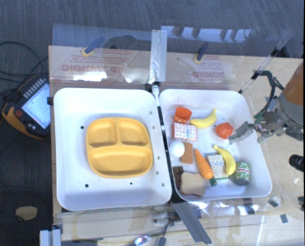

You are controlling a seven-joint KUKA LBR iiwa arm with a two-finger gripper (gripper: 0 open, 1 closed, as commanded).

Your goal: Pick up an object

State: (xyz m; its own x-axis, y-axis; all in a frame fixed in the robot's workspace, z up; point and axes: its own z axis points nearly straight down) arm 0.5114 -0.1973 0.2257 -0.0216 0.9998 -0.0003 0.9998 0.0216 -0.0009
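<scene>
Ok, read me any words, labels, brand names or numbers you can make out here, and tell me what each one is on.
No text here can be read with certainty.
Red lettering on the clear sheet behind the left bin: mirrored and blurred, unreadable.
Red lettering on the clear sheet behind the right bin: likewise unreadable.
Screen of the handheld pendant at left: too small.
Red and white carton: pattern only, no legible words.
Green can: label too small.

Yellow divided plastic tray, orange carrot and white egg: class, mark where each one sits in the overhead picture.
Yellow divided plastic tray [120,146], camera view, on its centre ridge.
Orange carrot [203,164], camera view, mid-length of its body.
White egg [177,148], camera view, middle of its shell.
</scene>
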